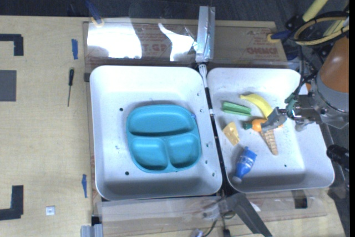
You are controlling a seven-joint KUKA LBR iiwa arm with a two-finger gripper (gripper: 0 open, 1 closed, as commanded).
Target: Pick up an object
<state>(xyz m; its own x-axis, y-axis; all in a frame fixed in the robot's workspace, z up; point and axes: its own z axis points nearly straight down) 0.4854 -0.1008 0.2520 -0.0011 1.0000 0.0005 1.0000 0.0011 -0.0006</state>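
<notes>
Camera view is showing the gripper (275,117) hovering over the right bin (288,172), beside the banana (256,102); finger state unclear.

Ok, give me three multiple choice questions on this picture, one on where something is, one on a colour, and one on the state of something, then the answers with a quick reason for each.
1. Where is the divided tray?
A. In the left bin
B. In the right bin
C. On the wooden bench outside the bins

2. What colour is that tray?
A. Red
B. Blue
C. Black

3. How does the banana lie?
A. Hanging in the air
B. Resting on the floor of the right bin
C. Lying in the tray

Answers:
1. A: the divided tray sits in the middle of the left bin.
2. B: its whole surface is light blue.
3. B: the banana lies flat on the white floor of the right bin, next to the green piece, with the gripper just below it.
</notes>
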